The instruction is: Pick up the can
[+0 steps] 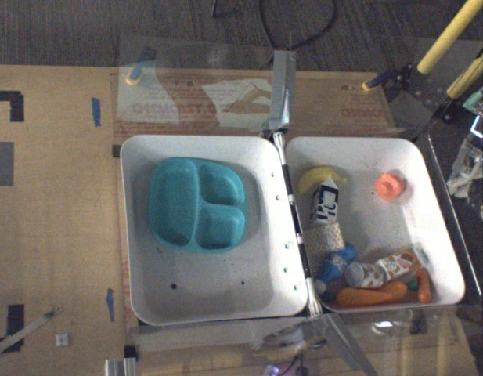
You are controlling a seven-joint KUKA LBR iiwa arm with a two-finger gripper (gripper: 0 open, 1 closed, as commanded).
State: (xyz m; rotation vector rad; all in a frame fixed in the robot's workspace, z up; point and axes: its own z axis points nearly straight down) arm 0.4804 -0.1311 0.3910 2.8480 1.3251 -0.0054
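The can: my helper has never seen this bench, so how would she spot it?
Look in the right bin, along its near edge. The can lies on its side just above the orange carrot. Unlike its neighbours, it is a cylinder with a grey end and a printed label.

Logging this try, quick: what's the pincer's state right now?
Pincer: cannot be told from this view.
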